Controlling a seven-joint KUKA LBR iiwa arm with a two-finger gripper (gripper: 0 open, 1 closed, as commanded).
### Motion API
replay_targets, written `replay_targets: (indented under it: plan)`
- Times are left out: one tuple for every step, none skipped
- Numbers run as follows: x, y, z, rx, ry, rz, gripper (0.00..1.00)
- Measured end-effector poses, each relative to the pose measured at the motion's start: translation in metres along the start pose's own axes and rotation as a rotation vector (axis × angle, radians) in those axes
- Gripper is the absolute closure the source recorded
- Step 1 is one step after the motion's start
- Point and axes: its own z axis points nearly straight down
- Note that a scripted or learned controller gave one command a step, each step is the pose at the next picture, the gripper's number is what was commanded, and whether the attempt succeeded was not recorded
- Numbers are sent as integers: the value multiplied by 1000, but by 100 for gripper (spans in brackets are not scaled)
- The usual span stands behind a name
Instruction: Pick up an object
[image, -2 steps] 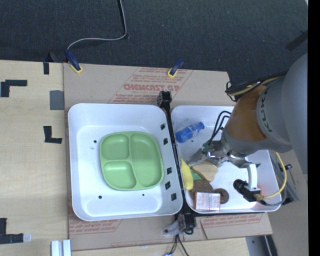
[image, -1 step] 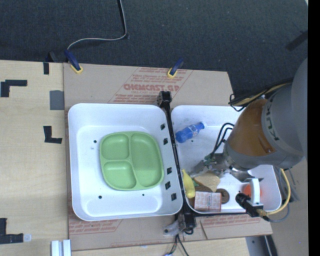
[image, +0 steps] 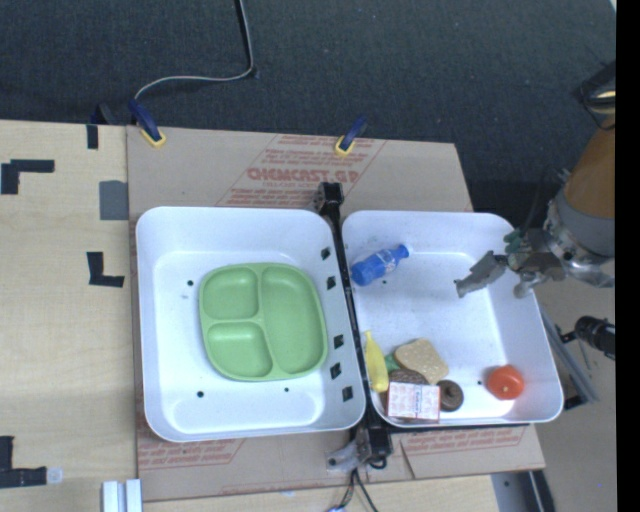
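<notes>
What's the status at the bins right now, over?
Gripper above right bin, fingers spread, holding nothing. Blue bottle lies nearest, untouched. Orange ball and the other items lie along the near wall; nothing blocks the bottle.

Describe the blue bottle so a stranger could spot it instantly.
Look in the right bin, at its far left corner beside the divider. The blue bottle lies there on its side, alone; it is the sole blue item, apart from the food pile nearer the front.

A green divided plate (image: 264, 321) lies in the left white bin (image: 160, 250) on a cardboard sheet (image: 300, 170) held by two yellow-and-blue clamps (image: 150, 130) along its far edge. A cable (image: 240, 40) trails over the dark floor beyond.
</notes>
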Motion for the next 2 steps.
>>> replay_targets:
  plan:
    - [48,27,111,5,3,-1,0]
    - [62,79,169,3,3,-1,0]
